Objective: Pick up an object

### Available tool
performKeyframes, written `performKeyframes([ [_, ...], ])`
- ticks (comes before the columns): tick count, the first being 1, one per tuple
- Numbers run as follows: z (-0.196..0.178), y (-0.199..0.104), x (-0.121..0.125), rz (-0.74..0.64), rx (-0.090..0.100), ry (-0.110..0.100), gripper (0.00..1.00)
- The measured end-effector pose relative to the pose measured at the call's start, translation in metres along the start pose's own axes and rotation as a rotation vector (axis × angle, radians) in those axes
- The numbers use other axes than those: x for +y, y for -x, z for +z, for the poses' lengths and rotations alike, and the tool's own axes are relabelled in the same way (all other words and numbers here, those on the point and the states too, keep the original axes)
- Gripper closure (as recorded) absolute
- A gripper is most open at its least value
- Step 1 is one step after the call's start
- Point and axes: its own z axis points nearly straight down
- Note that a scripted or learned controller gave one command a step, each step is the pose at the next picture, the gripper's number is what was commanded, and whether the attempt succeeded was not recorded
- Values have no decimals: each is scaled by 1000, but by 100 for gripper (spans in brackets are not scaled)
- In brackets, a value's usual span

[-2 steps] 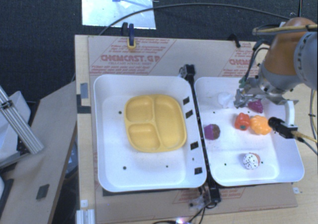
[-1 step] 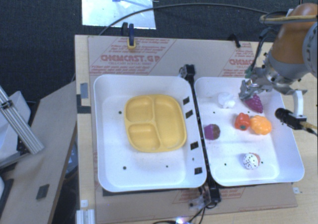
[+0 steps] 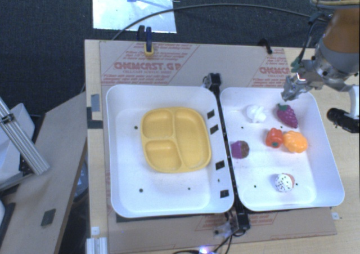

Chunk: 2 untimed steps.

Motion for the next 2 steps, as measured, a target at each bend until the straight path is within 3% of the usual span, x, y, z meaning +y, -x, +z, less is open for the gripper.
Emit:
performKeyframes([
  [2,-6,-101,16,-6,4,-6,100],
])
